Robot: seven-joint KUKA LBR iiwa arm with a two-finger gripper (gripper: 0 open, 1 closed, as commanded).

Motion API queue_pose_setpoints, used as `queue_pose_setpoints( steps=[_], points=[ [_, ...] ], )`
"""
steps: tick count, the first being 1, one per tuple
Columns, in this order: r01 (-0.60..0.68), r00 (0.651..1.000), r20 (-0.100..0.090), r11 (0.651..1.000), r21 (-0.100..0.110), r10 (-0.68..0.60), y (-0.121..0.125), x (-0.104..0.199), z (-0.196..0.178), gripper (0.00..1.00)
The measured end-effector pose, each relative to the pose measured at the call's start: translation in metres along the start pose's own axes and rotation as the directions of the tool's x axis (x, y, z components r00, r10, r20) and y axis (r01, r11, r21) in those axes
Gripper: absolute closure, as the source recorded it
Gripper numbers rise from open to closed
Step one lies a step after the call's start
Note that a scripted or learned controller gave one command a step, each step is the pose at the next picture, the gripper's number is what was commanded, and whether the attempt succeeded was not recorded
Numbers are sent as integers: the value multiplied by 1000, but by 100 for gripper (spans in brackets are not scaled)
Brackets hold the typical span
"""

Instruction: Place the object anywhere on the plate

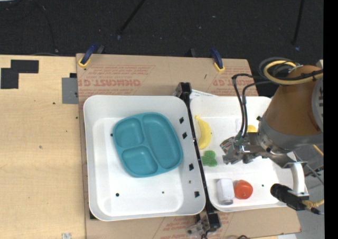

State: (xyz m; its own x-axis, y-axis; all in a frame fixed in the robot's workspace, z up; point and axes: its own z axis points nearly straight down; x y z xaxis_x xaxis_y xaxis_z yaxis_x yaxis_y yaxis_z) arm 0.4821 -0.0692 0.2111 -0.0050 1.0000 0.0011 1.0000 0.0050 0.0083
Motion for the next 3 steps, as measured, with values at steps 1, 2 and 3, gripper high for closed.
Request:
queue_pose_setpoints(
  steps=[1, 2, 3],
  points=[
    [2, 1000, -1, 1000, 8, -2, 15, 87, -24, 100],
    [0, 1000, -1, 1000, 5, 0, 24, 148, -82, 100],
    [-4, 1000, 1, 1000, 6, 4, 89, 164, -133, 100]
  ],
)
